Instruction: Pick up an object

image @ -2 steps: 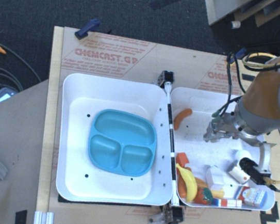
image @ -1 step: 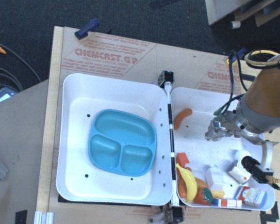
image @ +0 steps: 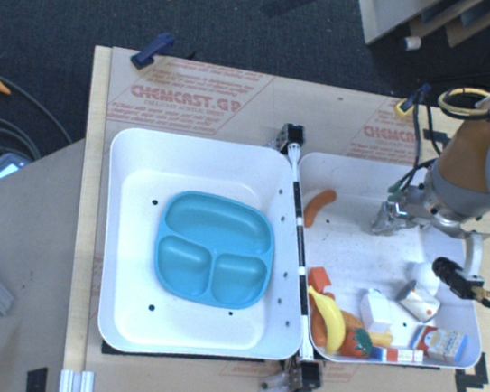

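Two "CHEMCAST" prints (image: pixel 185 98) mark the bench — gripper (image: pixel 387 219) state: cannot tell.

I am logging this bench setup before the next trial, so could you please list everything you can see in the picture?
bins: 2, white, side by side on the bench, left bin, right bin
divided plate: 1, blue, three compartments, middle of the left bin
hot dog toy: 1, orange-brown, upper left of the right bin
banana: 1, yellow, lower left of the right bin
small packages: several, mostly white with red and blue, piled along the right bin's lower edge
clamp: 1, blue, top left bench corner
bench board: 1, tan with red print, under the bins
arm: 1, grey with orange band, over the right bin
gripper: 1, metallic, low in the right bin's upper part
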Controlling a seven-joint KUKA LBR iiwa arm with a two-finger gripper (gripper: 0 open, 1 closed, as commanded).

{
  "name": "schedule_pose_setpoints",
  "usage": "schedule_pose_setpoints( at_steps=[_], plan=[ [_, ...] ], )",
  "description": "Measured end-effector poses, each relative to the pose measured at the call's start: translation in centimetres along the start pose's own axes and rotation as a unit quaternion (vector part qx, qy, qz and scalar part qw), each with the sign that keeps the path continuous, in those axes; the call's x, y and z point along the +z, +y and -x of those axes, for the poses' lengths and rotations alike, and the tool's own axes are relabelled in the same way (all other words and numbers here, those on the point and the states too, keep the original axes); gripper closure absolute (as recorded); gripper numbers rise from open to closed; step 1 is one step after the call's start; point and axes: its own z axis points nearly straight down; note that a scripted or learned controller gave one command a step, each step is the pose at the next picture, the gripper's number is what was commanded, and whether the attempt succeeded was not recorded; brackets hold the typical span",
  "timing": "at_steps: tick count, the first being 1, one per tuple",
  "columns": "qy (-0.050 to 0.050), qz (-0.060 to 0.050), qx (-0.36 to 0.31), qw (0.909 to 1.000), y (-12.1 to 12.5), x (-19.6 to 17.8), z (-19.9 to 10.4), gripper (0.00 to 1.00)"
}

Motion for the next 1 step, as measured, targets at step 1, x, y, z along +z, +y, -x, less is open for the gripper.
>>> schedule_pose_setpoints(
  at_steps=[1],
  plan=[
    [-0.001,0.001,-0.001,1.0000,0.11,-1.08,-0.05,1.00]
  ],
)
